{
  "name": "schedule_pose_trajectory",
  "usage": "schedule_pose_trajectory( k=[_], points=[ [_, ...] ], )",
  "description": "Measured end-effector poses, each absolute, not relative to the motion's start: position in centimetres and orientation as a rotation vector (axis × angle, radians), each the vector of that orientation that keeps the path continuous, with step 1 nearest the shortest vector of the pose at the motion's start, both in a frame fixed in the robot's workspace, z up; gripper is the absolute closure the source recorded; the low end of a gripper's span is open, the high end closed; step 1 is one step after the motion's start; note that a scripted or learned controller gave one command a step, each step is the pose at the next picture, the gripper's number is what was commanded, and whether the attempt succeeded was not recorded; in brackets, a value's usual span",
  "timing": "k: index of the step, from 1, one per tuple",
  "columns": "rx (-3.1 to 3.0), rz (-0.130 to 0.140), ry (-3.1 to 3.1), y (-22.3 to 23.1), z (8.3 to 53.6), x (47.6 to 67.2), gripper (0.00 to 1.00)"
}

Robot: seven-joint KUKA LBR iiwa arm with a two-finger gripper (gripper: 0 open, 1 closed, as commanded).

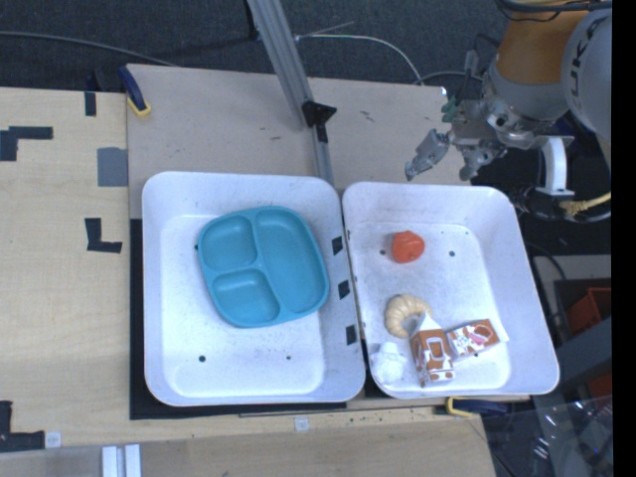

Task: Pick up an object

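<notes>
The right bin (517,266) holds a small orange-red round object (405,246) near its middle. Closer to the front lie a beige curled pastry-like piece (404,313), a crumpled orange-and-white package (452,348) and a small white lump (389,365). My gripper (449,164) hangs above the far rim of that bin, behind and to the right of the orange-red object and well apart from it. Its two fingers stand spread, open, with nothing between them.
A blue divided plate (263,264) lies in the left bin (169,346). A grey metal post (288,53) slants down to the bench behind the two bins. A blue-and-yellow clamp (134,91) sits at the bench's far left corner.
</notes>
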State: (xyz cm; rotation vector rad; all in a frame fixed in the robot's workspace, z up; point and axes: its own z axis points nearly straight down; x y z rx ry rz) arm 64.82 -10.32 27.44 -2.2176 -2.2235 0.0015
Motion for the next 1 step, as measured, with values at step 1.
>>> schedule_pose_trajectory(
  k=[1],
  points=[
    [-2.217, 0.002, -2.224, -10.32, 27.45, 64.82, 0.00]
  ],
)
